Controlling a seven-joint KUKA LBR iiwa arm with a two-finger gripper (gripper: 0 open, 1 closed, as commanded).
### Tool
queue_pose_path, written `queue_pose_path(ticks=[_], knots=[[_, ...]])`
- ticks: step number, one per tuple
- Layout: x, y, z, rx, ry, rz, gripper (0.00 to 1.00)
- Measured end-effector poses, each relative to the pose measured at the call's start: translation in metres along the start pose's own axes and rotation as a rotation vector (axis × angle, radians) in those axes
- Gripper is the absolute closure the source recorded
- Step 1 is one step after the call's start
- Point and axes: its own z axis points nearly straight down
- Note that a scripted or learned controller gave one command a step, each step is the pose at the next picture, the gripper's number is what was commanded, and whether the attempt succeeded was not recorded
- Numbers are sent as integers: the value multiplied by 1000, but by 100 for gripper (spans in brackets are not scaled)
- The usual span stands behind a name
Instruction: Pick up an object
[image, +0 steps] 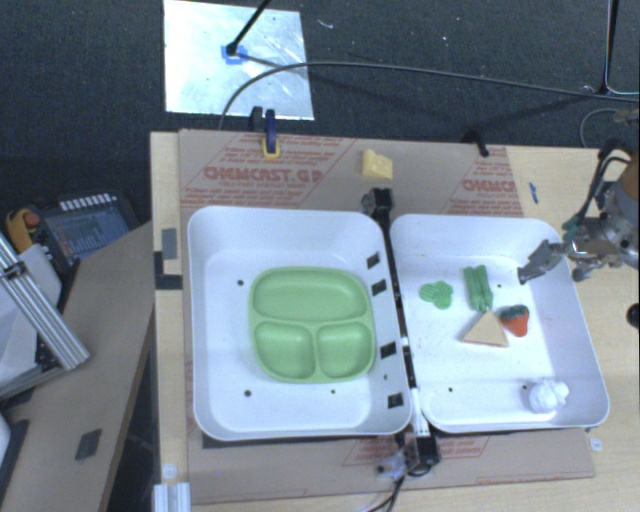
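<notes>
Two bins side by side on the desk (170, 400). Left bin (215, 250) holds a three-compartment tray (308, 322), roughly centred. Right bin (570, 350): round flat piece (436, 294) left of the stick pair (479, 287); wedge (486, 330) nearer, touching the strawberry (515, 319) on its right; small lump (545, 396) in the near right corner. Tool (540, 260) over the bin's far right edge. Block (377, 165) on the desk behind the bins.

A robotics lab: two white bins (300, 225) on a cardboard-covered bench (330, 165), loose cables (420, 70), aluminium framing (40, 310).
</notes>
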Motion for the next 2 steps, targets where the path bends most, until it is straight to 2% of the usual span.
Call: queue_pose_path(ticks=[2], knots=[[7,-9,90,4,1,2,0]])
